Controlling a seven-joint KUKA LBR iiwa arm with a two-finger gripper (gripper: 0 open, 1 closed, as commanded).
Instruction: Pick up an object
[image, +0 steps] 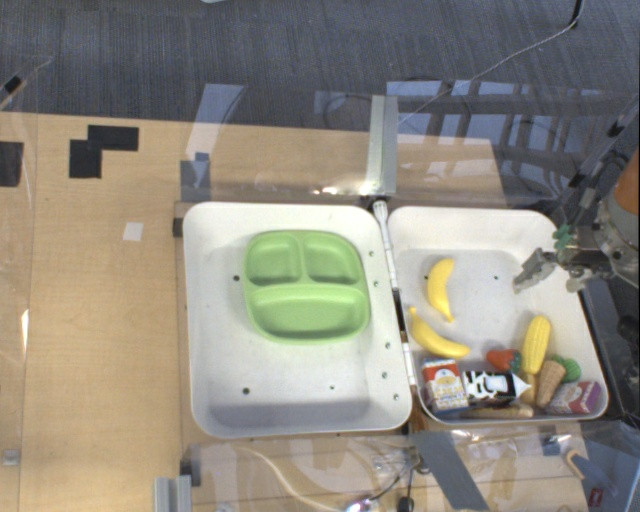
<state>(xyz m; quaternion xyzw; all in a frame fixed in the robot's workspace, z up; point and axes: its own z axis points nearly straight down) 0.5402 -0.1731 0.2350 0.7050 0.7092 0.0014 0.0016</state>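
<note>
Claw (550, 268) seen open, nothing held, above right bin (500, 222). 2 bananas (440, 288) laid in that bin; green tray (304, 284) in left bin (215, 300).

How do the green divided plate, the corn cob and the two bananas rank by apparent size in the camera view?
1. Green divided plate, clearly largest.
2. The two bananas, upper and lower: too alike to separate.
3. Corn cob, slightly smaller.

Bright, even light; slight blur.
</note>
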